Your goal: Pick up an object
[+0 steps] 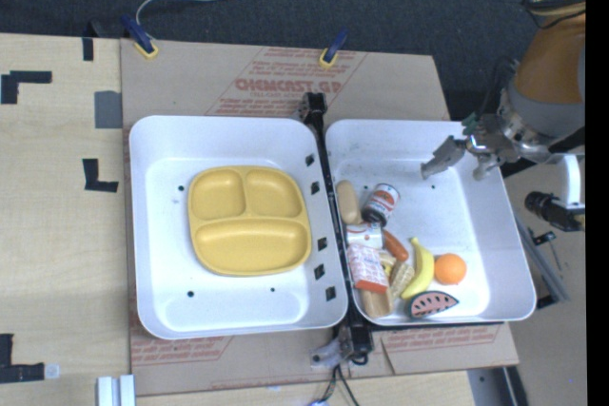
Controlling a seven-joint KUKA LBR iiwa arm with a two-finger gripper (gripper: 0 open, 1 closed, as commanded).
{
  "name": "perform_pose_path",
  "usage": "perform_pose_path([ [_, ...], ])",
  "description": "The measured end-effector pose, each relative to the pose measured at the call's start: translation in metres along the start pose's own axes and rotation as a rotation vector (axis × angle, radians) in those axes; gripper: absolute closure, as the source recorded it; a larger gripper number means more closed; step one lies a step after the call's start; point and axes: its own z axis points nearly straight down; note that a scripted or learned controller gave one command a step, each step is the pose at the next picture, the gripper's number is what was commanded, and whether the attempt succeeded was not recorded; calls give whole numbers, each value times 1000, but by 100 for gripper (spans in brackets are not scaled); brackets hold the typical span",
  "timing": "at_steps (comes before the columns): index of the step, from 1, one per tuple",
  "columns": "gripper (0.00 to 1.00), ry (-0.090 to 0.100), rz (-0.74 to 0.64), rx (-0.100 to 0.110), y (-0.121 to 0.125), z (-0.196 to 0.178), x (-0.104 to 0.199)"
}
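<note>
My gripper (462, 163) hangs over the upper right part of the right bin (495, 233), open, with nothing between its fingers. Below and to its left lie the bin's objects. A small red and white can (381, 203) lies on its side beside a tan roll (347, 201). Further down sit a red and white packet (365, 263), a banana (422, 267), an orange (450, 269) and a watermelon slice (433, 305). The can is the nearest object to the gripper, about a hand's width away.
The left bin (157, 204) holds a yellow divided plate (252, 219). A black clip divider (322, 195) joins the two bins. The arm's orange band (557, 62) is at the right edge. Bare bin floor lies under the gripper.
</note>
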Motion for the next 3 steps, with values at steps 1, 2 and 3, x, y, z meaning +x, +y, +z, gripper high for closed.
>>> perform_pose_path([
  [1,0,-1,0,-1,16,125,57],
  [2,100,1,0,2,15,116,58],
  [3,100,0,-1,-2,-65,-35,117],
])
